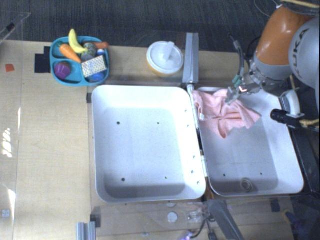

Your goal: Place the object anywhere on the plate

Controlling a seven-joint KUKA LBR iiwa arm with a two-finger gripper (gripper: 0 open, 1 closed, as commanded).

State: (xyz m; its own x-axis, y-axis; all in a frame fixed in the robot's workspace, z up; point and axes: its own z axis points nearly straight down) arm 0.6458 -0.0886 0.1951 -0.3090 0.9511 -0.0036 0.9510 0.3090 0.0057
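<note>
Camera view: two white bins side by side on a wooden bench. Left bin [145, 144] bare inside, just small dots on its floor. Right bin [260, 169] has a pink cloth [222, 115] crumpled in its upper-left part, up against the wall shared with the left bin, one edge lapping onto the rim. Arm [287, 39] comes in from the right, orange band up top, wrist angled down toward the cloth. Gripper [234, 94] sits at the cloth's upper right edge, touching or just over it; cannot tell if the cloth is pinched, and its state is too small and blurred to read. Small round ring [246, 185] lies on the right bin floor near the lower edge. Behind the bins: white round plate [165, 58] with a yellowish rim, just beside a grey upright bracket [190, 59]. Well to its left, a blue tray [80, 61] with toy food, including a banana [76, 42] and carrot [69, 52]. Cloth and plate are well apart.
</note>
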